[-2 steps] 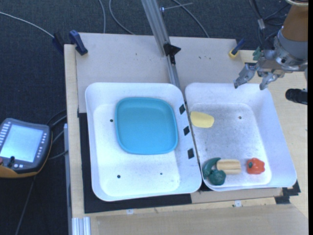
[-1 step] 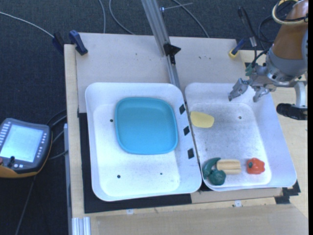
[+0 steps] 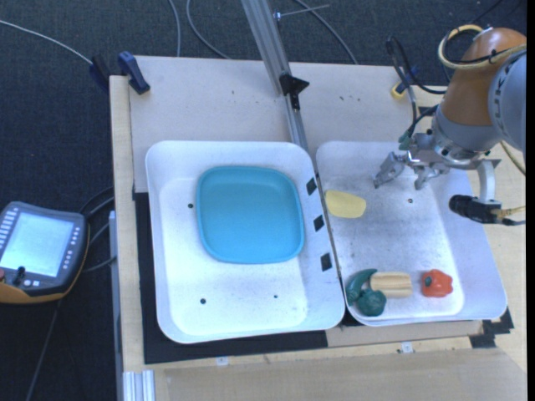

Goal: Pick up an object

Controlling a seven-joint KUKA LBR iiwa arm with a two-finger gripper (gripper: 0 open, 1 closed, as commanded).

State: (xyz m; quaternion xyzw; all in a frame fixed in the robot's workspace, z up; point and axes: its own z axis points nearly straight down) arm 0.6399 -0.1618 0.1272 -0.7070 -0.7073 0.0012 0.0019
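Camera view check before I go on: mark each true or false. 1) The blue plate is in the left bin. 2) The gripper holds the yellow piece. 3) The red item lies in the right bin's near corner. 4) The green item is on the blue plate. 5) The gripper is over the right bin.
1) True: the blue plate lies in the left bin.
2) False: the yellow piece lies on the floor of the right bin, apart from the gripper, with nothing between its fingers.
3) True: the red item sits near that bin's near right corner.
4) False: the green item is in the right bin, beside a tan block.
5) True: it hangs over that bin's far part.
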